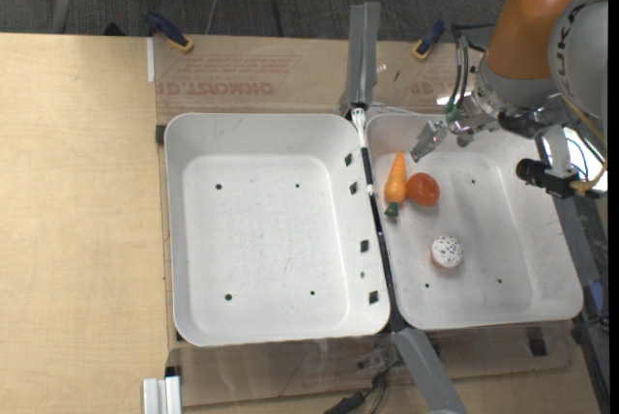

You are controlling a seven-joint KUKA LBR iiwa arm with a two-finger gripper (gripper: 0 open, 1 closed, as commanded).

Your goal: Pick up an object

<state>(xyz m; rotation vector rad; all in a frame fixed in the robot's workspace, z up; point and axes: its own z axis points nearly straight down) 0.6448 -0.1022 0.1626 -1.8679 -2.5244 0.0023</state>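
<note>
While carrot (396,177), tomato (423,190) and ball (446,251) lie below, tool (432,137) hangs released.

The arm (556,25) enters from the upper right of the camera view, its grey body cut off by the frame edge. The orange band (527,30) sits above the wrist, broad and rounded, facing the camera. Below the band the wrist narrows into a cluster of grey and silver hardware with cables looped around it (a bright glare spot on this part hides detail). From there the gripper (427,143) reaches down and to the left, slanted rather than vertical. Its grey tip reads as a single slim wedge at this angle. A black fitting (542,175) projects from the arm's lower side, further right.
</note>
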